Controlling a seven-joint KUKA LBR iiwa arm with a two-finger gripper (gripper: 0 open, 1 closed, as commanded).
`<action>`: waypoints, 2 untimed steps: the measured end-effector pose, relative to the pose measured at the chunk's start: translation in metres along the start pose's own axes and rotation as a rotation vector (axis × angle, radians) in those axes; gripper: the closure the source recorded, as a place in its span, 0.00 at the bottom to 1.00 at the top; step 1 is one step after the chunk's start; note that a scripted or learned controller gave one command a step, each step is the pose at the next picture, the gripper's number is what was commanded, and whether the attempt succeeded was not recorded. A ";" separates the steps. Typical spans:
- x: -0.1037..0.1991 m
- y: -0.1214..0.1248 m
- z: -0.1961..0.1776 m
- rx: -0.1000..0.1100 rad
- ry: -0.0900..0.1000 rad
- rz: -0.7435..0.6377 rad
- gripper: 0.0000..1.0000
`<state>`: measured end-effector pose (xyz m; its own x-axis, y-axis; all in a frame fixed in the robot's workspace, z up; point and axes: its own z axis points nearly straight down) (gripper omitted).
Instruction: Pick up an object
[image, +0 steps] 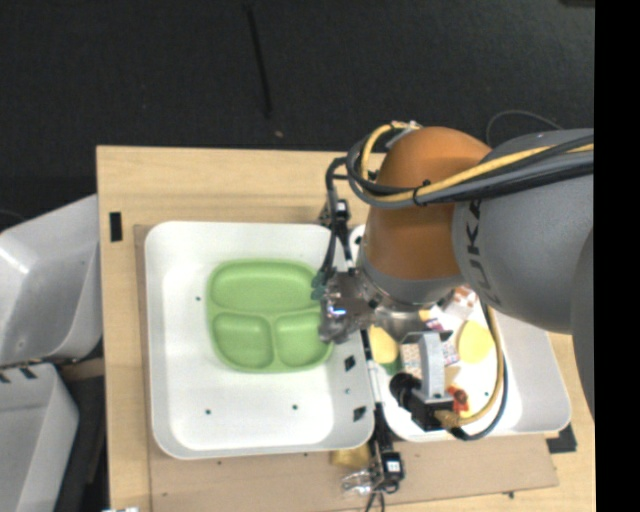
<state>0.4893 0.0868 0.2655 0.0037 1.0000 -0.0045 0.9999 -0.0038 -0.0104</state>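
Your arm (430, 220) bends down from the right; its gripper (333, 312) sits at the right rim of the green divided plate (262, 312) in the left bin (180, 400); spread or closed, you cannot tell.

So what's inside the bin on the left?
A green plate with three sections lies in the left bin. The end effector covers the plate's right edge, so that part is hidden.
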 end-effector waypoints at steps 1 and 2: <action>0.105 0.000 -0.171 -0.023 0.010 -0.017 1.00; 0.042 -0.001 -0.058 0.004 -0.003 0.003 1.00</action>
<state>0.4895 0.1291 0.3238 0.0067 0.9999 -0.0078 0.9999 -0.0068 -0.0145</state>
